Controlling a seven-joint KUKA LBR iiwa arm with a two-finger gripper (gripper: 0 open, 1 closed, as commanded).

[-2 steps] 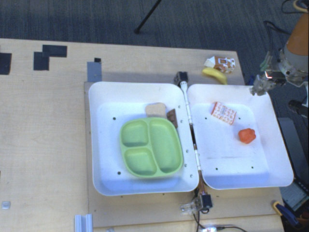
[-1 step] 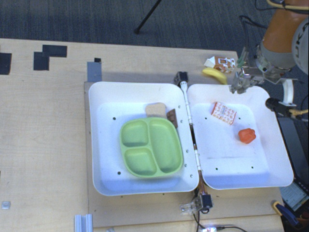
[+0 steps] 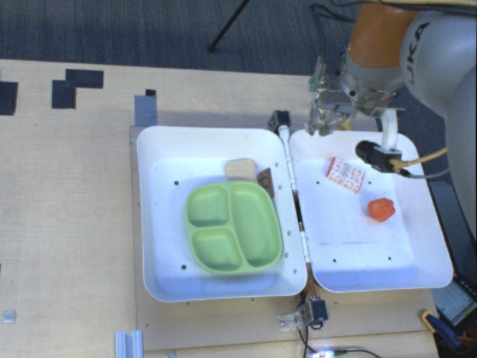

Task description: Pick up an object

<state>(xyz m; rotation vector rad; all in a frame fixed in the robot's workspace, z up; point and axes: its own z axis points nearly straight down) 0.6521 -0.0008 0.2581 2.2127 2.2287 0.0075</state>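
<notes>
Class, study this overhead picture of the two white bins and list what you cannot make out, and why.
- Tan and brown objects in the left bin: partly hidden behind the green divided plastic tray.
- Printing on the small red-and-white packet: too small.
- The gripper: blurred against the bin rim.
- Grey arm: cut off at the frame's edge.

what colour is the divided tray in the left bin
Light green; the tray shows clearly in the camera view.
</notes>
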